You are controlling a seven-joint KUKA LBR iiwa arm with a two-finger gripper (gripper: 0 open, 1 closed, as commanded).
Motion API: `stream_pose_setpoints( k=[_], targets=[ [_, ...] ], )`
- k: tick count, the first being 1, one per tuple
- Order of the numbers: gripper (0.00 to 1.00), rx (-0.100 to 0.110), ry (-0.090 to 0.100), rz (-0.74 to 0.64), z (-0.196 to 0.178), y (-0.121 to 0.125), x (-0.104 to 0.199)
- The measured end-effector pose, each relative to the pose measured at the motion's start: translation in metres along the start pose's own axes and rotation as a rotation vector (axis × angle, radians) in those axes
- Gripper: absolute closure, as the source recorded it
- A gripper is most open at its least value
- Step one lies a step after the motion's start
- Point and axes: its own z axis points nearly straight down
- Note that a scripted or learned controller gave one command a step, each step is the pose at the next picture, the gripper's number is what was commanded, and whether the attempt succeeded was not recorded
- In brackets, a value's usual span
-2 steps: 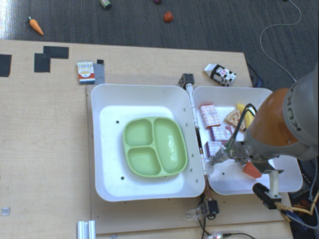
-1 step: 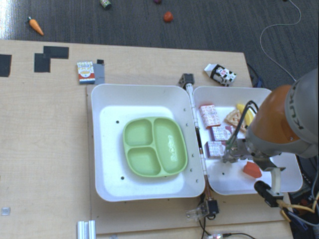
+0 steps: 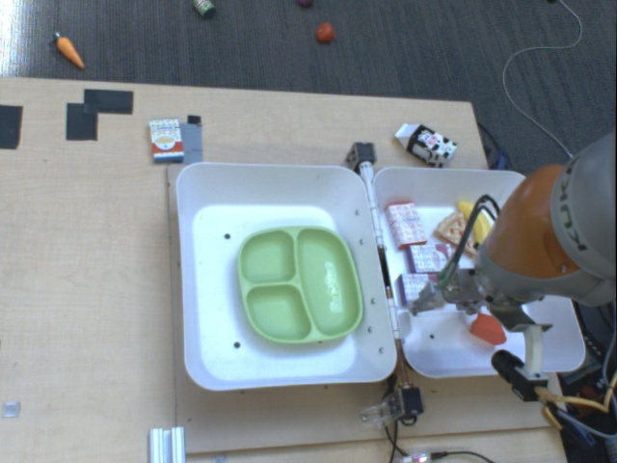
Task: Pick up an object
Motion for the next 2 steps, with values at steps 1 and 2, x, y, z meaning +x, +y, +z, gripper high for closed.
stream_pose_setpoints(
  k=[1,2],
  targets=[
    [0.00,0.006,-0.001,0.003,0.011,-0.003,0.001],
    [1.00,0.000,-0.001,-0.001,0.000,0.000,0.002]
  ],
)
